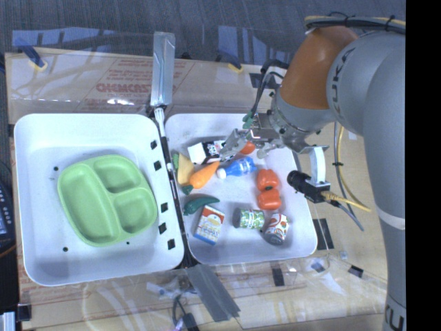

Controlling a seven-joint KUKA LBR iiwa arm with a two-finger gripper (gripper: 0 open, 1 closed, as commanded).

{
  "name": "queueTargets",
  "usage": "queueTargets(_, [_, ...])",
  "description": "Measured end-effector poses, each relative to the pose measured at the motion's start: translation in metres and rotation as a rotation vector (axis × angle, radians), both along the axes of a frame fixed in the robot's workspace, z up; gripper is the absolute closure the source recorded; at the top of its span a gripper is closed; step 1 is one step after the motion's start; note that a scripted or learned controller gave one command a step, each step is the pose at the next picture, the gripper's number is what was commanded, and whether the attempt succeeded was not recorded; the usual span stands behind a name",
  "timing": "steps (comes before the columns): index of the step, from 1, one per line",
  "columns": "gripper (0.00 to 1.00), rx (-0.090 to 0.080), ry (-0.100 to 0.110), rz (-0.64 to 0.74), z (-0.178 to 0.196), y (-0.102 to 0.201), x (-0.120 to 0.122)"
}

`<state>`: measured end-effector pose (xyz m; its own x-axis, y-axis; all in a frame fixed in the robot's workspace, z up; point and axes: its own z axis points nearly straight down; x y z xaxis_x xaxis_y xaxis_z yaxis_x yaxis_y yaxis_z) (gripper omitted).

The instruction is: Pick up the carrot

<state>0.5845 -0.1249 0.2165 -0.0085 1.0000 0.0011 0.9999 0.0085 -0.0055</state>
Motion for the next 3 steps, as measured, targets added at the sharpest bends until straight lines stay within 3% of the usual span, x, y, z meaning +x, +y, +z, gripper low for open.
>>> queueTargets(1, [0.00, -0.001, -0.013, 0.205, -0.119, 0.034, -0.015])
queueTargets(2, [1.00, 0.001, -0.012, 0.210, -0.108, 0.036, -0.014])
queueTargets(3, [0.00, 0.001, -0.012, 0.210, -0.108, 0.036, -0.014])
